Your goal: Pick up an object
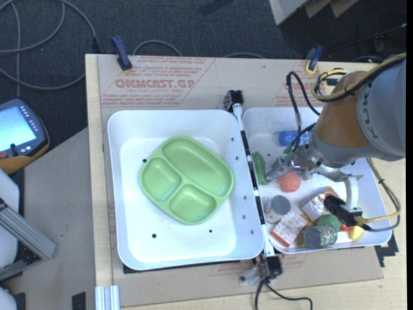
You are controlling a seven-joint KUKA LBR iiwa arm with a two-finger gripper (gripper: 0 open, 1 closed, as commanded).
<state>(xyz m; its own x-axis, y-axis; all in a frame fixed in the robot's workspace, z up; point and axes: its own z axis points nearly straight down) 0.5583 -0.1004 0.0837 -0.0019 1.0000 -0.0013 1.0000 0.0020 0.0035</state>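
Camera view looks down on a surface covered with printed cardboard, bearing two white bins side by side. The left bin holds a green divided plate, lying flat near its middle. The right bin holds a cluster of small things: an orange ball, a green strip along the near wall, a blue piece, a round grey lid, a red and white packet, another small carton, a dark green can and a yellow piece at the lower corner. The grey arm with its orange band reaches over this bin, and the jaws sit low just above the orange ball; whether they are wide or narrow cannot be told, and nothing shows between them.
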